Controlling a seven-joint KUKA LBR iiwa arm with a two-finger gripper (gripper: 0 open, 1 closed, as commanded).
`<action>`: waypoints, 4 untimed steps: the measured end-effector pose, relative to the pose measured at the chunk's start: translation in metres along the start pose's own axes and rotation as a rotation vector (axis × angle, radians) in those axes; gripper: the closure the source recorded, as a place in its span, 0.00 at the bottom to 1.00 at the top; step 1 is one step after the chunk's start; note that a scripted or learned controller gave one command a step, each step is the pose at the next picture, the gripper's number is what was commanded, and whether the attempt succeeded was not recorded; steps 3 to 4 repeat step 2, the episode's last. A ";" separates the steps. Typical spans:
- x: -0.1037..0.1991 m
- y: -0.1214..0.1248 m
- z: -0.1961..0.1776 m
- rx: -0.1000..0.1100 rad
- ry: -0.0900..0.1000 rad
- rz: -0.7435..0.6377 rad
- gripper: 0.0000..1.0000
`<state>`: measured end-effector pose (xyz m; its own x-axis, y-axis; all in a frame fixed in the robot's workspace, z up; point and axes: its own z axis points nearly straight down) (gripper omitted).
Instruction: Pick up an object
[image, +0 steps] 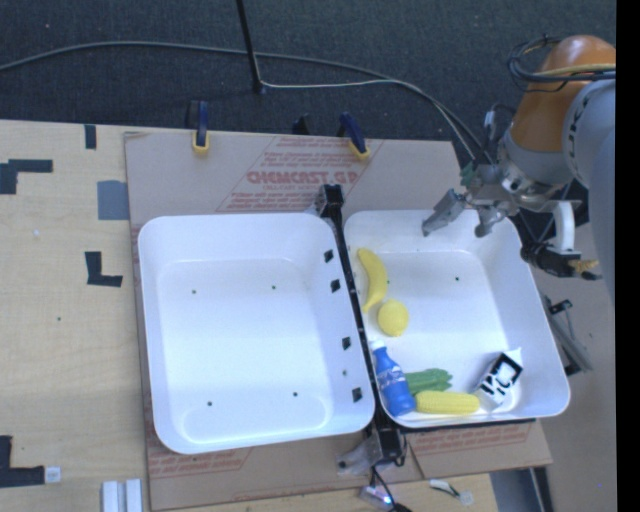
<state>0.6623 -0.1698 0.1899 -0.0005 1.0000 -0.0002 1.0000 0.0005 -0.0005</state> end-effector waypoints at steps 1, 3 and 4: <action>0.066 0.005 0.096 0.007 0.002 -0.005 0.00; 0.056 -0.029 0.105 -0.001 0.000 0.001 0.00; 0.056 -0.029 0.105 -0.001 0.000 0.001 0.00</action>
